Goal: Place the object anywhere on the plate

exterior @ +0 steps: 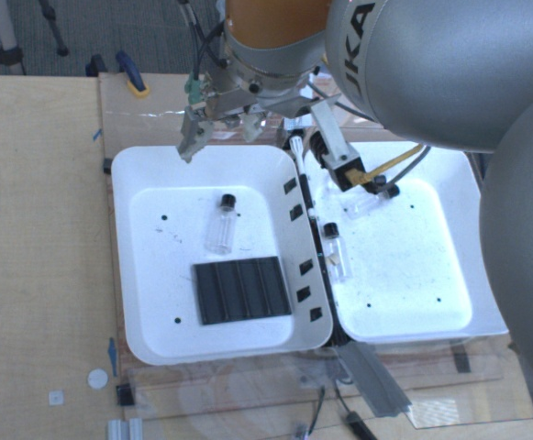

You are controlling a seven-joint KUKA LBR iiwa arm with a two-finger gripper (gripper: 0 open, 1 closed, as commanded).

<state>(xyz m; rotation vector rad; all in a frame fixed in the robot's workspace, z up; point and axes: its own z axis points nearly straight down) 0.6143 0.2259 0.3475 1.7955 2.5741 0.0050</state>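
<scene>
Grey arm [431, 53] hangs over the bins' twelve o'clock edge, its gripper [193, 140] empty, spread uncertain.

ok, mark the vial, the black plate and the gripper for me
vial [221, 226], camera view, on the clear body below the black cap.
black plate [242, 290], camera view, on the middle of its ribbed top.
gripper [189, 149], camera view, at the fingertip end above the left bin's far rim.
</scene>
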